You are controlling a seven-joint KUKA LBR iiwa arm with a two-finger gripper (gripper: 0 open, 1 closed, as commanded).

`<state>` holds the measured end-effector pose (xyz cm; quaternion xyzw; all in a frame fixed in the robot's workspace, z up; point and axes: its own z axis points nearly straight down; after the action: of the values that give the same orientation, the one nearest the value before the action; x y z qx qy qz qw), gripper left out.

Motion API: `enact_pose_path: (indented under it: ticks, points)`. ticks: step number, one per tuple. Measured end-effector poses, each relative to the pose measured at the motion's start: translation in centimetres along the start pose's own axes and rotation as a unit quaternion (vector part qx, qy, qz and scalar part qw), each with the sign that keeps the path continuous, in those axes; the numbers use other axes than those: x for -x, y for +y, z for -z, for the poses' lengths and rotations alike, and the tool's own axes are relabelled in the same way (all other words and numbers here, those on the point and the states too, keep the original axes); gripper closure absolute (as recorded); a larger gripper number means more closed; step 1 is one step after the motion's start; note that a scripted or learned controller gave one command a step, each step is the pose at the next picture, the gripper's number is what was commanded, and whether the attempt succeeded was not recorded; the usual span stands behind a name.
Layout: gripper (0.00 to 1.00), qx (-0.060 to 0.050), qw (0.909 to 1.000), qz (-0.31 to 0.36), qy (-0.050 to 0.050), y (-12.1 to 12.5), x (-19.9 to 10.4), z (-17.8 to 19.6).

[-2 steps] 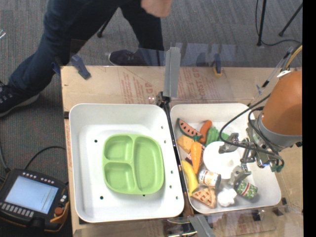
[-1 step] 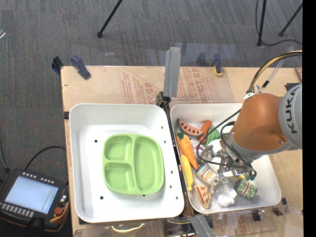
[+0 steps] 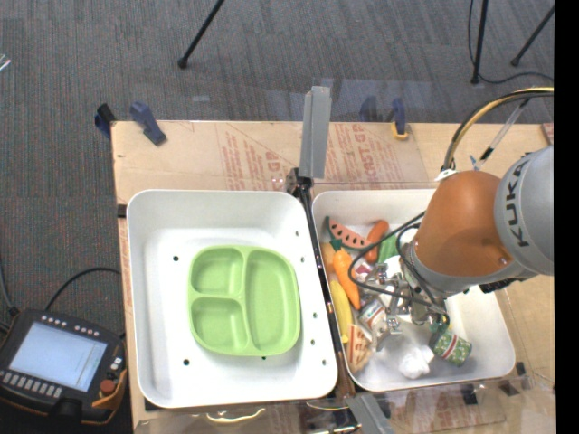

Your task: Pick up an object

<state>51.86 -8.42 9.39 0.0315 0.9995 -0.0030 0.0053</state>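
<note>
A small green can (image 3: 450, 347) with a patterned label lies at five o'clock in the right bin (image 3: 488, 369), beside white crumpled paper (image 3: 415, 361). The claw (image 3: 391, 311) hangs over jumbled toys; its state I cannot tell. "KUKA" marks the arm (image 3: 534, 211). One green divided plate (image 3: 244, 299) fills the left bin (image 3: 154, 297).

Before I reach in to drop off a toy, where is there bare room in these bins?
The left bin has bare floor all around the green plate, widest along its left wall, and the plate's compartments are bare. The right bin is crowded: carrot, banana and other toys under the arm; only its right corner is bare.
</note>
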Motion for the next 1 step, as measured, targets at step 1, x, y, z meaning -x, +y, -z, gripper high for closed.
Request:
enact_pose_path:
  ticks: [1]
  points:
    - [0.0,0.001,0.9975,-0.071,0.001,0.2,2.02,-0.05]
